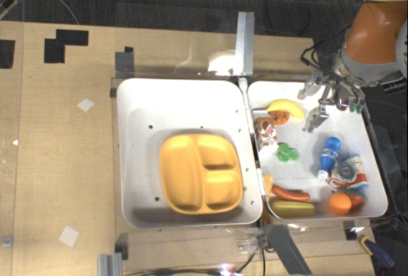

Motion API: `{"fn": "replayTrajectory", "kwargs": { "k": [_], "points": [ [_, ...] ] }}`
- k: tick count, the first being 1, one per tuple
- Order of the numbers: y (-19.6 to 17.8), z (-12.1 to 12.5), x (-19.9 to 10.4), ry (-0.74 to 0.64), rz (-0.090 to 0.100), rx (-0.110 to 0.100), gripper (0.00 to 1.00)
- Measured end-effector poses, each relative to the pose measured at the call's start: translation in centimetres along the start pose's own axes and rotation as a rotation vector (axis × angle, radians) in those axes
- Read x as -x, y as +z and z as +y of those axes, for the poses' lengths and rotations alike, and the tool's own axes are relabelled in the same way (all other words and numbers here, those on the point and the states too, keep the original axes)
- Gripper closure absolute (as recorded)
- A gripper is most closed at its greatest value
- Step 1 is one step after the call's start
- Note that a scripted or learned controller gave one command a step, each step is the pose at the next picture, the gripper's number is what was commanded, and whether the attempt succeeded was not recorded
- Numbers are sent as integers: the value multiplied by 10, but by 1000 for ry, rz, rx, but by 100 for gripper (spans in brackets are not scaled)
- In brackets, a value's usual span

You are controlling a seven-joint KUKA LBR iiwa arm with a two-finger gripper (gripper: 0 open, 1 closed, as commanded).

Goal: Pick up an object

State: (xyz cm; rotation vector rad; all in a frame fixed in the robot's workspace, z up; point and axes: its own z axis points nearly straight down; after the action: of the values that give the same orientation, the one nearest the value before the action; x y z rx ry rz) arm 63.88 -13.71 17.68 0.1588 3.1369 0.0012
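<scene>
1. Lying along the right bin's (pixel 376 195) near edge: a green pickle (pixel 292 208), red sausage (pixel 291 193) and orange (pixel 340 203).
2. Mid-bin sits a blue bottle (pixel 329 152).
3. At its far edge, the tool (pixel 320 107) hangs open, holding nothing, beside a banana (pixel 286 107).

right bin (pixel 377 160) contents | yellow banana (pixel 286 107) at far left corner, touching small orange-brown piece (pixel 278 118) | green item (pixel 287 153) mid-bin | blue bottle (pixel 329 152) upright-ish, right of centre | red sausage (pixel 291 193) above olive pickle (pixel 292 208), near edge | orange ball (pixel 340 203) near right corner
</scene>
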Motion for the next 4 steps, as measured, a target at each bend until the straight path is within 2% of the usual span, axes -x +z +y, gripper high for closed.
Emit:
{"fn": "replayTrajectory", "kwargs": {
  "k": [1,2,3,4],
  "points": [
    [-5,1,2,-2,-9,0,0],
    [79,33,12,180,-11,0,0],
    [80,33,12,180,-11,1,0],
    [88,28,20,411,11,-1,0]
  ]
}}
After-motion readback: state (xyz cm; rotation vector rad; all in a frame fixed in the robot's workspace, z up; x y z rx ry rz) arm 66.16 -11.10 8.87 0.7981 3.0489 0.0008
